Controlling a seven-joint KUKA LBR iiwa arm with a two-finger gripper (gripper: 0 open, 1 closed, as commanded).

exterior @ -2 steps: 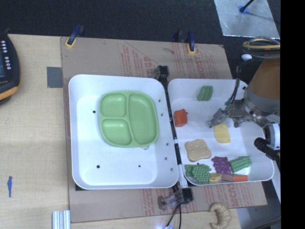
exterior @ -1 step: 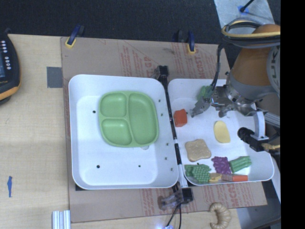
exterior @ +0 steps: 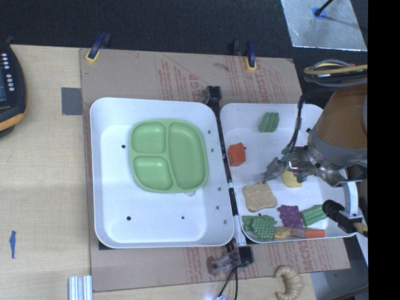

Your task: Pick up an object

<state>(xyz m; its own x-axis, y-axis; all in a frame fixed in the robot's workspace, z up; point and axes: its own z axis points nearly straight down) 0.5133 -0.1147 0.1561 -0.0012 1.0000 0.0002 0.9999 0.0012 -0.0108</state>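
a: where is the arm [exterior: 340, 130] right now?
b: it reaches in from the right over the right bin [exterior: 247, 114], with the gripper [exterior: 284, 170] low in the middle of that bin, just beside a small yellow object [exterior: 291, 180].
a: are the fingers clenched or released?
b: the view does not tell; the tips are dark and blurred, and nothing can be seen between them.
a: what lies in that bin?
b: a green pickle-like piece [exterior: 269, 122] at the far side, an orange block [exterior: 237, 154] near the left wall, a slice of toast [exterior: 259, 197] just near of the gripper, then along the near edge a green bumpy piece [exterior: 259, 226], purple grapes [exterior: 289, 215], a green cylinder [exterior: 313, 215] and a carrot [exterior: 310, 233].
a: and the left bin [exterior: 109, 224]?
b: it holds a green divided plate [exterior: 169, 155], lying flat toward its far half.
a: anything on the counter [exterior: 44, 186] itself?
b: a tan curled object [exterior: 289, 282] at the near edge, outside the bins.
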